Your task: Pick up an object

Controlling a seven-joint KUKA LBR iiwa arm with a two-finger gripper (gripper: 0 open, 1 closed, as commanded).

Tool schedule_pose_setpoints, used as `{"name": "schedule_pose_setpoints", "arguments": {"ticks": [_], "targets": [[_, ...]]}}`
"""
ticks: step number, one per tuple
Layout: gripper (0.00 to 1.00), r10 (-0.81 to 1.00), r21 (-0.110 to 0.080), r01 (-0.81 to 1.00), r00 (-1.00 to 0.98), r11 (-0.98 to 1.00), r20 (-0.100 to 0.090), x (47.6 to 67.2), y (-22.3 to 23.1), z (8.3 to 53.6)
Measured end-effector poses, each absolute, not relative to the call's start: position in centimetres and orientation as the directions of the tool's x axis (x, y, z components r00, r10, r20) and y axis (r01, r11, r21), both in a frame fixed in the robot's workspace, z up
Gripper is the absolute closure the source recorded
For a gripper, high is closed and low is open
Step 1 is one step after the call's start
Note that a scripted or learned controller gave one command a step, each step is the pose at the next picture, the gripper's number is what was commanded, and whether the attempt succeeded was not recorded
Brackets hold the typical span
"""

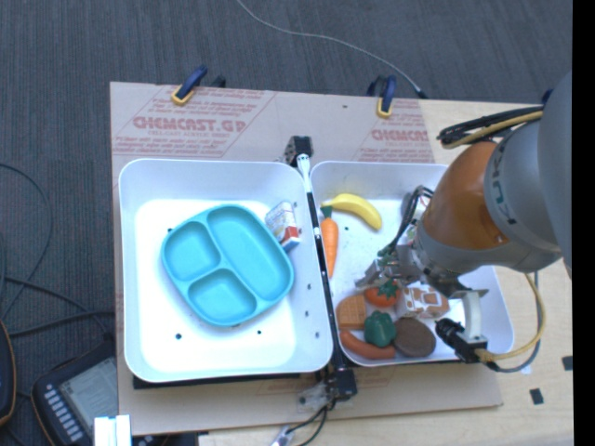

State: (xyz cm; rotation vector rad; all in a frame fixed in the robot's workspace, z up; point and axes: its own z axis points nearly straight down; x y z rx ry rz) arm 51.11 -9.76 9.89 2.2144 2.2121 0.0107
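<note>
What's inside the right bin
Right bin: banana, carrot, and toy food by its near wall. The arm covers the rest.

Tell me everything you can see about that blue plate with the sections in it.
The blue tray is a light blue, smooth, plastic-looking plate of rounded shape with three compartments: one long one along its upper right side and two smaller ones on the left and bottom. All three look bare. It lies flat, turned at an angle, in the middle of the left bin. A small white packet sits by its upper right rim, touching or nearly so.
</note>
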Motion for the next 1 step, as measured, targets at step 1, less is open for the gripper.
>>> {"name": "schedule_pose_setpoints", "arguments": {"ticks": [1], "targets": [[1.00, 1.000, 0.003, 1.000, -0.002, 0.002, -0.001, 60.67, -6.32, 18.54]]}}
